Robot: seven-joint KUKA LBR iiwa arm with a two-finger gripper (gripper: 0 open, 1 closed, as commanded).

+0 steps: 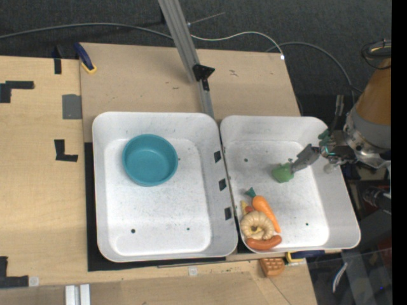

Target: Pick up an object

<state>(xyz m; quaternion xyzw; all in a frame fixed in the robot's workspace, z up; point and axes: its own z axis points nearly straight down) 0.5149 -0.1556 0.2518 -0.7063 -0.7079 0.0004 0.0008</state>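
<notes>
Green block [283, 173] in right bin [331, 227], left of centre; squat, no clear long axis. Claw [297, 164] touching its upper right edge; spread or pinched, cannot tell. Carrot [265, 211] nearby, tip toward lower right.

Fingers [296, 164] touching green block [283, 173], right bin [337, 227]; blue bowl [150, 160] left.

So 2 bins sit side by side on the worktop [254, 88]. The left bin [108, 234] has a bowl [150, 160] in it, up toward 10 o'clock from its middle. In the right bin [337, 224], a small block [282, 173] sits about dead center, with the hand [296, 165] touching it from 2 o'clock. Down at 7 o'clock, a carrot [265, 210], a shell-like toy [255, 223] and a sausage [264, 242] are bunched together by the front rim.
</notes>
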